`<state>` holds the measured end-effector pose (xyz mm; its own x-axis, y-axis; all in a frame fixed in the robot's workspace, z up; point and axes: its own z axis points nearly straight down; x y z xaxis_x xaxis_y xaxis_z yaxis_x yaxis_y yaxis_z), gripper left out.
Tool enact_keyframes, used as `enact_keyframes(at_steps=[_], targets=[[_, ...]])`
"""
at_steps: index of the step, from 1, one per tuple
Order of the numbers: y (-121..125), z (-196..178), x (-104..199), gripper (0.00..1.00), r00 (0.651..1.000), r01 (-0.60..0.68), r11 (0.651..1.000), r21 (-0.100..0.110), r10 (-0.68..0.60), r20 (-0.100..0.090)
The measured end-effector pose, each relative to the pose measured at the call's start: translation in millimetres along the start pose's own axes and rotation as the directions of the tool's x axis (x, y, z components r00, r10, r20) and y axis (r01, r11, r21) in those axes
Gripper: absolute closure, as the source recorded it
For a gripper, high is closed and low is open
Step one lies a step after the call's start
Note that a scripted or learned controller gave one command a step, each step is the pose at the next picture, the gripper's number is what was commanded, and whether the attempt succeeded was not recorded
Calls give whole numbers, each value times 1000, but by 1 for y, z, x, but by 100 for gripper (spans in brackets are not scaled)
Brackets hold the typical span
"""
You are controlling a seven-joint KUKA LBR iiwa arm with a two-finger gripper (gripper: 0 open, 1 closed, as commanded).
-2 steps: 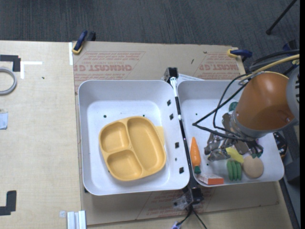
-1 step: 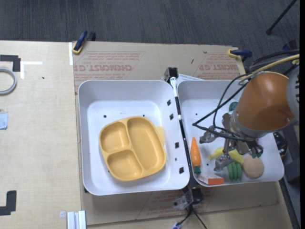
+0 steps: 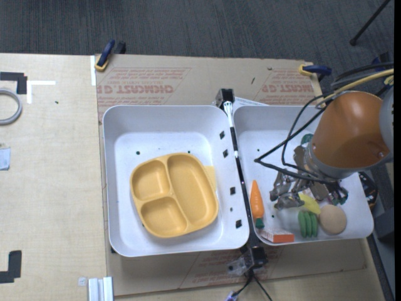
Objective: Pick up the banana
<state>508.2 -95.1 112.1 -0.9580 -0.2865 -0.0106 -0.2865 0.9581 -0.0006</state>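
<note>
A yellow divided plate (image 3: 173, 195) lies in the left bin (image 3: 119, 168), a carrot (image 3: 256, 199) stands by the right bin's (image 3: 263, 124) left wall, and the gripper (image 3: 289, 195) hovers low just beside the partly hidden banana (image 3: 310, 202), near green beans (image 3: 307, 223) and an egg (image 3: 333, 220).

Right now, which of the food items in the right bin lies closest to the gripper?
The yellow banana, partly hidden just under the gripper. The green item and the egg lie lower, and the carrot sits left by the divider.
</note>
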Motion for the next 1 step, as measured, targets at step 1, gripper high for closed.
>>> enact_keyframes(at_steps=[1], targets=[[0, 0, 0, 0, 1000, 0, 1000, 0, 0, 0]])
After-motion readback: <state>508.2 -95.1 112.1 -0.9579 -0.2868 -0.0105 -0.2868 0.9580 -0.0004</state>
